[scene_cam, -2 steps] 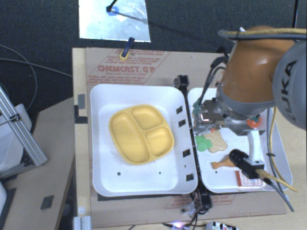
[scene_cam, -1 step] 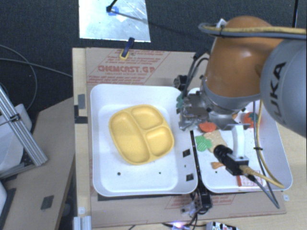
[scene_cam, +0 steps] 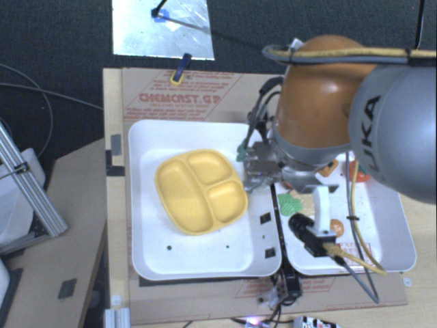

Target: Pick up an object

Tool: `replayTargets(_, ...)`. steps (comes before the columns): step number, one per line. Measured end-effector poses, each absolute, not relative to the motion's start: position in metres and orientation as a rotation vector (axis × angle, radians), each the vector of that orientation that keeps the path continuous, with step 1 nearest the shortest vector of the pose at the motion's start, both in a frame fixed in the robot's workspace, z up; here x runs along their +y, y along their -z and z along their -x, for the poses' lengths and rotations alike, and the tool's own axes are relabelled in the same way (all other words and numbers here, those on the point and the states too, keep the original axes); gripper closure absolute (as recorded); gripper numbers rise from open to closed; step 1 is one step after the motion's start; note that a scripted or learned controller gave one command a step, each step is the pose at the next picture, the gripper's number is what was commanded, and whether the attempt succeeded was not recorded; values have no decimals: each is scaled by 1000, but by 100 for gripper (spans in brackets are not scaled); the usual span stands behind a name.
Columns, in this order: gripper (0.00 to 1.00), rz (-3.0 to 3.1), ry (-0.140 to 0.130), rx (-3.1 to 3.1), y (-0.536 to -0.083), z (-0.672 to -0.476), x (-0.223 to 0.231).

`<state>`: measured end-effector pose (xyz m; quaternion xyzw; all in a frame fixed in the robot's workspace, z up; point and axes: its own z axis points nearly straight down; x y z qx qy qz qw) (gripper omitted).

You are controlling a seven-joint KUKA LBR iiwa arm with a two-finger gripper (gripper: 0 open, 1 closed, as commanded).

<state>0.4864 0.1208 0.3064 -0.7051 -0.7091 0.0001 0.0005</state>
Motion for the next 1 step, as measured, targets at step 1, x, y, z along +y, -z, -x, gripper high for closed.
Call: replayTargets(1, 0, 2217, 2, -2227, -308, -487, 120)
